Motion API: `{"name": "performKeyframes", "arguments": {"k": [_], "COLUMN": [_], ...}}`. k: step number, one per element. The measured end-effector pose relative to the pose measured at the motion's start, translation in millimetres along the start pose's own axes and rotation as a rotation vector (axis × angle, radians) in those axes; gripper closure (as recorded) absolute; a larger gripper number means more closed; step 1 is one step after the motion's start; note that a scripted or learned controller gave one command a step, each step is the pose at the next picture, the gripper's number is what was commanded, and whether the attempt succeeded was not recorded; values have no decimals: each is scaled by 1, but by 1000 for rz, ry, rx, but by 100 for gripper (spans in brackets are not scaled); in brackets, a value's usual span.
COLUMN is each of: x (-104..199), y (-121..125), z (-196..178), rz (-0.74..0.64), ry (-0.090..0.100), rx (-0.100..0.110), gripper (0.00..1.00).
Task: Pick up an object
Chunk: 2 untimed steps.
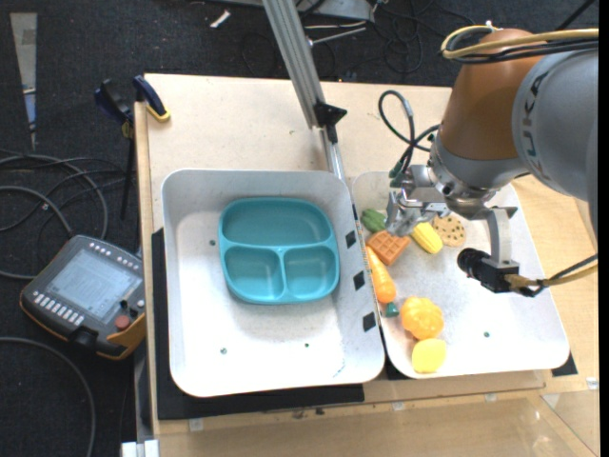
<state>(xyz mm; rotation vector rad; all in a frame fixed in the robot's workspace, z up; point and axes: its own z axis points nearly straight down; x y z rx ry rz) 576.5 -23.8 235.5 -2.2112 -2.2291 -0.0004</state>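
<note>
Gripper (411, 209) low over crowded toys in right bin (533, 336) — grip state can't tell — waffle (387, 247), corn (427, 238), cookie (449, 229) touching, so likely nudges neighbors or misses.

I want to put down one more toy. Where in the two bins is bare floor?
Free: the left white bin floor around the teal divided plate, widest in front. Also the right white bin near its front right corner. Crowded: its left side, from the orange waffle toy to the yellow lemon toy, under the gripper.
</note>
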Motion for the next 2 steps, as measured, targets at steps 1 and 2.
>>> {"name": "performKeyframes", "arguments": {"k": [1, 2], "x": [44, 100], "y": [3, -3], "z": [-2, 8], "rz": [0, -1], "ry": [0, 0], "rx": [-1, 1], "gripper": [100, 100]}}
